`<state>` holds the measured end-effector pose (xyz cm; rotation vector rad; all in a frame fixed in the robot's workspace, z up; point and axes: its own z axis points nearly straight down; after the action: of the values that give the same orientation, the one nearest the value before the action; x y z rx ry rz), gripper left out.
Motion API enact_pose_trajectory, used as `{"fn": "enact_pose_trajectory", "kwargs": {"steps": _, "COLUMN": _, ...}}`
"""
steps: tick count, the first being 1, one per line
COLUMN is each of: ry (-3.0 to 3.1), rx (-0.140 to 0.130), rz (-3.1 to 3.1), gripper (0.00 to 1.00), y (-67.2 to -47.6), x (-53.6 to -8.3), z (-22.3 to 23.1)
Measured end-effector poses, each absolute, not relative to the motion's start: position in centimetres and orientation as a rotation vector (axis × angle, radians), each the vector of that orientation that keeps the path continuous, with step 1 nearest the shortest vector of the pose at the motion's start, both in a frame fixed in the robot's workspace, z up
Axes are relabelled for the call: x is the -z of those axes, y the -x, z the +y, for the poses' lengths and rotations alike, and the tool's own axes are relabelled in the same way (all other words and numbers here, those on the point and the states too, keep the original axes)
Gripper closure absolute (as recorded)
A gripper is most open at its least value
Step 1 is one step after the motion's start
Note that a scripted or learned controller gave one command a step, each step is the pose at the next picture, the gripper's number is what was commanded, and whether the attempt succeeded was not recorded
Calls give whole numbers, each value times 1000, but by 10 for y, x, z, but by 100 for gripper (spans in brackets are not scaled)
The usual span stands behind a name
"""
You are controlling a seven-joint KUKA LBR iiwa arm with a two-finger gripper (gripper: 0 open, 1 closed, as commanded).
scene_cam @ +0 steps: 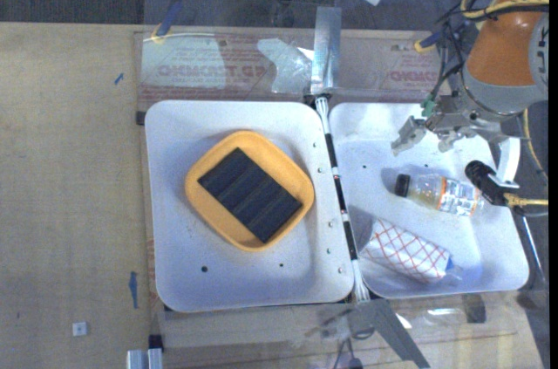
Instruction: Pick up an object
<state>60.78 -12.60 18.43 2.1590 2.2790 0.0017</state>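
My gripper (426, 139) hangs over the back of the right bin (366, 125), open, with nothing between its fingers. A small clear bottle (436, 192) with a black cap and an amber liquid lies on its side just in front of the gripper and slightly to its right. A red-and-white checked packet (407, 251) lies at the front of the same bin. In the left bin (174, 263) sits a yellow rounded-square object (248, 188) with a dark ribbed panel on top.
A metal divider (326, 53) stands behind the seam between the two bins. Clear plastic sheeting (227, 62) lies behind the bins. Bare wooden bench (61, 184) stretches to the left.
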Motion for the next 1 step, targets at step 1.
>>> {"fn": "enact_pose_trajectory", "kwargs": {"steps": 1, "ry": -2157, "rx": -6, "rz": 2276, "gripper": 0, "y": -566, "x": -88, "z": -170}}
